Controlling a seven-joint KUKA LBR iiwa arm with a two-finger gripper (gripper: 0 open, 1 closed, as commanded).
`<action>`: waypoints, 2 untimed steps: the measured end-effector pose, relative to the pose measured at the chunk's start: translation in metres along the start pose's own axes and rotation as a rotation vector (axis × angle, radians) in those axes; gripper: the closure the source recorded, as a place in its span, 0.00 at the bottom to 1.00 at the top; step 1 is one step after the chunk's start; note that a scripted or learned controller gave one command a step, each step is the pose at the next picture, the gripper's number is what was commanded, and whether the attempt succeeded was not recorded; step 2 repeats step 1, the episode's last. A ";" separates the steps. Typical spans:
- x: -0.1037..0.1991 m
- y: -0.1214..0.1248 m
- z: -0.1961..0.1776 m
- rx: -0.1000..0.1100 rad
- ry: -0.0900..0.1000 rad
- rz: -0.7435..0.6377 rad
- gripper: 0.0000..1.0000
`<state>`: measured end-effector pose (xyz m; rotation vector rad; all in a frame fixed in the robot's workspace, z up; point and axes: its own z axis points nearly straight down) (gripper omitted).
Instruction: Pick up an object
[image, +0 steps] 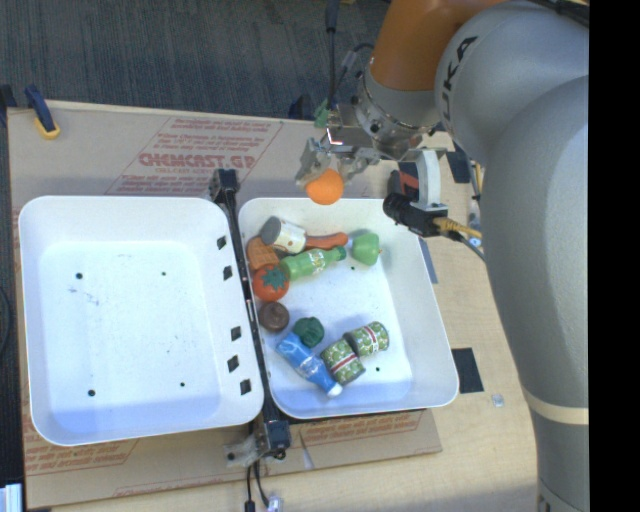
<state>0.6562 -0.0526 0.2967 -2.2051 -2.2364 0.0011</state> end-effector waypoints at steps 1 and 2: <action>0.000 0.000 0.053 0.003 0.000 0.007 1.00; 0.000 0.000 0.053 0.003 0.000 0.007 1.00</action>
